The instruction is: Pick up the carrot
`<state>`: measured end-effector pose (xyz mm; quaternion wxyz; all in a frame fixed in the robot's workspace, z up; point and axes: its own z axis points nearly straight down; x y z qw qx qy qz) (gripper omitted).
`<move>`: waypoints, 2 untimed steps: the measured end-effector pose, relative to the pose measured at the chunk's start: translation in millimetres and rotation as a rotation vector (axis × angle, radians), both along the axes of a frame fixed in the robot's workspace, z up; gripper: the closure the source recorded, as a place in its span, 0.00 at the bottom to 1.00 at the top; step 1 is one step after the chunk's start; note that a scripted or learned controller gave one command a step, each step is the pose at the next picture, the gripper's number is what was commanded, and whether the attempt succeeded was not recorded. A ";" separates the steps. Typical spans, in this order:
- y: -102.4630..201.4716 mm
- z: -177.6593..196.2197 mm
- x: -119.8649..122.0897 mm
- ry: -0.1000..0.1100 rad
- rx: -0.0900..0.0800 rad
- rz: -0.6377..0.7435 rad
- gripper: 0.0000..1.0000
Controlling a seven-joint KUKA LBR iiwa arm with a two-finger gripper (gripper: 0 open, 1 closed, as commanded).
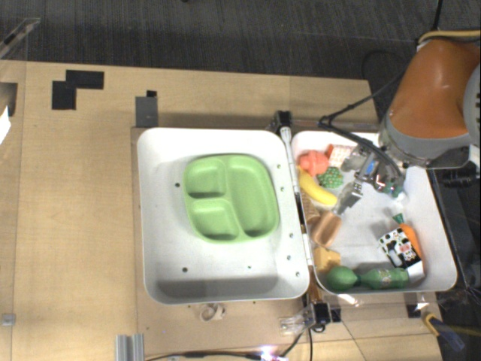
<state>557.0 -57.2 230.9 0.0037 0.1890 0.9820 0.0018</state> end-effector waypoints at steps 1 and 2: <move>42.2 -46.0 11.9 0.003 0.001 -0.275 0.00; 32.5 -45.1 62.9 -0.001 0.000 -0.335 0.00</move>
